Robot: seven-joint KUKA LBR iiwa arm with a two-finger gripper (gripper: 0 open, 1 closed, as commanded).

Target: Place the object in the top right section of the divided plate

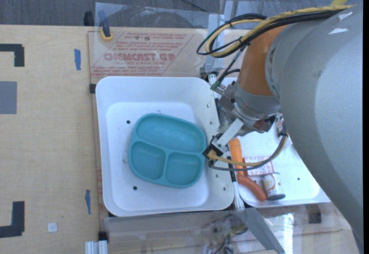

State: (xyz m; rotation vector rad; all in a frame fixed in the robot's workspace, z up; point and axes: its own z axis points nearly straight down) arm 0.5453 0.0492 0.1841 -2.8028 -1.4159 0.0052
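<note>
A teal divided plate (167, 149) lies in the left white bin (115, 103), with one long section along the top and two smaller ones along the bottom; nothing lies on it. My gripper (252, 127) hangs over the left part of the right bin (300, 180), just right of the wall between the bins. An orange carrot-shaped object (235, 152) lies just below it, and the arm hides whether they touch. A second red-orange piece (252, 186) lies lower down in the same bin.
A small pale jar-like item (271, 185) lies beside the red-orange piece in the right bin. The big grey arm (323, 91) covers most of that bin. A clear sheet and a printed cardboard panel (144, 53) lie behind the left bin.
</note>
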